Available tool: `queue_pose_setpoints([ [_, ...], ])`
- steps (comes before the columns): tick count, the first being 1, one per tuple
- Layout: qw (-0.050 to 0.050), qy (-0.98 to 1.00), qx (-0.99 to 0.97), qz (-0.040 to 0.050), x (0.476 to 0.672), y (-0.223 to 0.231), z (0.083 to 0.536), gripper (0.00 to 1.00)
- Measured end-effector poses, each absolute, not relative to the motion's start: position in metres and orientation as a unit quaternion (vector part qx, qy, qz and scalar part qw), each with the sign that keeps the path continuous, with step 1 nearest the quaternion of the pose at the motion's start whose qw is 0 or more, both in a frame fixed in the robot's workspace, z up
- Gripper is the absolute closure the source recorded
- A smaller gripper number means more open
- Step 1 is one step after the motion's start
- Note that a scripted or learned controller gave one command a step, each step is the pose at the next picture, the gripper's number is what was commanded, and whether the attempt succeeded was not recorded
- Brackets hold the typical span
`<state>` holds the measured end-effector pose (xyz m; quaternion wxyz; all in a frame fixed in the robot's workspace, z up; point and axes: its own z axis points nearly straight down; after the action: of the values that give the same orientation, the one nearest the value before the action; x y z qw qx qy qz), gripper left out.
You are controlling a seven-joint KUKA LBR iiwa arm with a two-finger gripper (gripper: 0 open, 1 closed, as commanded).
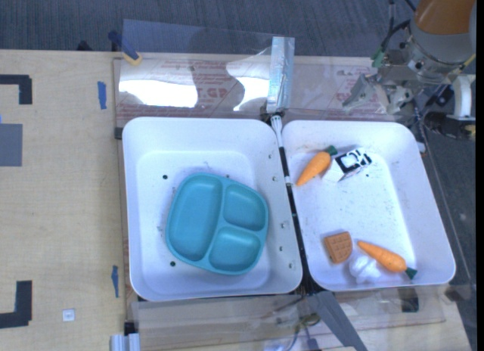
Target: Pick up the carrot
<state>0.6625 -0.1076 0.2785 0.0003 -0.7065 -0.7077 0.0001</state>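
A grey KUKA arm with an orange band hangs at the two o'clock corner of the desk (53, 191), its gripper (393, 85) poised above the far rim of the right bin (431, 213) and well apart from anything in it; whether its fingers are wide or narrow cannot be told against the clutter of cables and brackets. Two carrots lie in that bin: the upper carrot (314, 166) at eleven o'clock, tilted and just beside a black-and-white toy (351, 163), and the lower carrot (384, 257) at five o'clock, just beside a white lump (364, 268) and near a waffle-like biscuit (338, 246). The left bin (144, 191) carries a teal divided plate (218, 223). The pick looks not yet begun. The likely trouble: with neighbours crowding both carrots, a descent slightly off line could close on the toy or the lump instead, and the tapered bodies could squirt from a pinch taken near the thin end.
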Motion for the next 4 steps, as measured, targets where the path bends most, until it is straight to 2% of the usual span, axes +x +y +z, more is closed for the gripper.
queue_pose_setpoints([
  [1,0.003,-0.774,-0.633,0.0017,0.617,-0.043,0.181,0.0],
  [2,-0.016,-0.746,-0.666,-0.0098,0.604,-0.094,0.115,0.0],
  [3,-0.015,-0.741,-0.672,-0.0118,0.655,-0.096,0.109,0.0],
  [4,-0.016,-0.711,-0.703,-0.0134,0.657,-0.095,0.108,0.0],
])
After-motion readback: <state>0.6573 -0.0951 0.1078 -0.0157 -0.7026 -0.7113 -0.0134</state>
